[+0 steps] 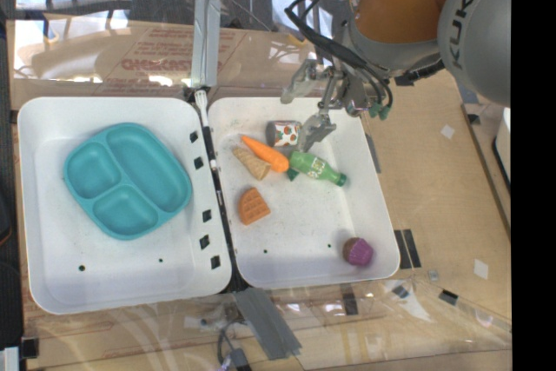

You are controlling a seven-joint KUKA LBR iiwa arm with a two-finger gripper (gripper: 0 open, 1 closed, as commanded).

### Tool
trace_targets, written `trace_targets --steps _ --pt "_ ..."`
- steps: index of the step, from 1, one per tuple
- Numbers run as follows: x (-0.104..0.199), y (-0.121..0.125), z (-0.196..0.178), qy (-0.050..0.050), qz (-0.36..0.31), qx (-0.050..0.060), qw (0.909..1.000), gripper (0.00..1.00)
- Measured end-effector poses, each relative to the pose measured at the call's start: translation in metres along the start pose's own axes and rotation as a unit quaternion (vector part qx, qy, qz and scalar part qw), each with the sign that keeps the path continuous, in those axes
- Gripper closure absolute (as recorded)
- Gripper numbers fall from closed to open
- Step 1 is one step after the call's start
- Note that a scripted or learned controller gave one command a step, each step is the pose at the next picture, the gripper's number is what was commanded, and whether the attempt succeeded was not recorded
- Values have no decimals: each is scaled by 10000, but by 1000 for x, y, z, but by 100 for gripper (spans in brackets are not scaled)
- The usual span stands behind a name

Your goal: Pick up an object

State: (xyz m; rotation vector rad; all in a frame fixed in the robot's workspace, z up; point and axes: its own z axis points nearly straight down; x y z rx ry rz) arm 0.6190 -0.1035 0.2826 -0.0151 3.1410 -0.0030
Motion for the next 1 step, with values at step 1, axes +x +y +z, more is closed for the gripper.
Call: trace_targets --steps 1 --pt "30 -8 121 33 1744 -8 9847 0"
